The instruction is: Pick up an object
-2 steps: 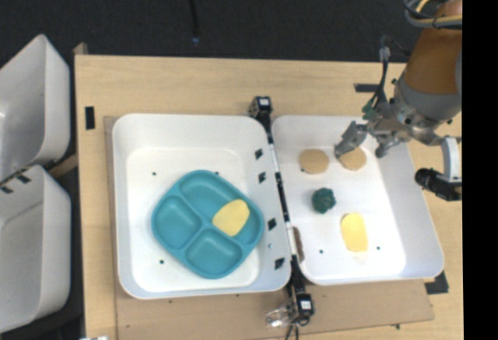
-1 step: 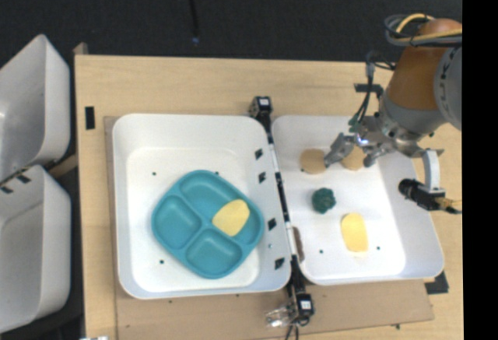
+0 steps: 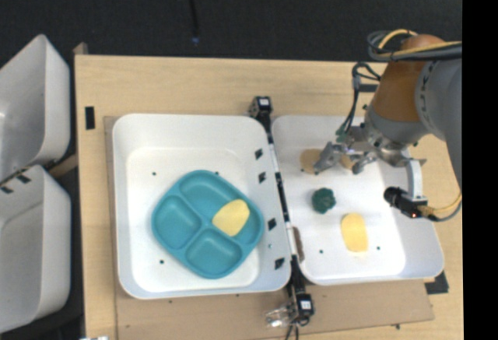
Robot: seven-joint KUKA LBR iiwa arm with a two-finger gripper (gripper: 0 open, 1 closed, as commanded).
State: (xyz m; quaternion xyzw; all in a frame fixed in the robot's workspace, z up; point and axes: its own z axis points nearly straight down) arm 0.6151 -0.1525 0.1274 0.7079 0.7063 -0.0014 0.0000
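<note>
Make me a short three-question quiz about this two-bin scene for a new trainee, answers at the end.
1. True or false: the yellow piece in the left bin lies on the blue divided plate.
2. Multiple choice: which thing in the right bin lies nearest the gripper? A) the dark green object B) the yellow object C) the tan object
3. Fill in: the arm reaches into the ____ bin.

Key: 1 true. 2 C, the tan object sits right by the gripper near the bin's far wall; whether it is gripped cannot be told. 3 right.
</note>
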